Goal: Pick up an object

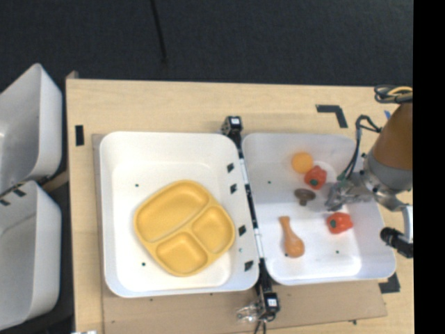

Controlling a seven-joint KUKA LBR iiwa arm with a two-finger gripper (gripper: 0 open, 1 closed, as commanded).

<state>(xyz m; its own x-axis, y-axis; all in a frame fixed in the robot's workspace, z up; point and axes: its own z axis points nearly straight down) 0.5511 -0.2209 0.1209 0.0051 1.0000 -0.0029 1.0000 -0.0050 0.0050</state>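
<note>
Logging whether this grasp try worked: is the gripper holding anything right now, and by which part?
Cannot be told. The gripper sits low in the right bin, among the red toy peppers and a small brown piece, with nothing visibly between its fingers.

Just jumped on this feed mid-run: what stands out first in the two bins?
The big yellow divided tray fills much of the left bin. In the right bin, small toy foods cluster: an orange ball, two red pieces and a tan drumstick. The gripper hangs among them.
</note>
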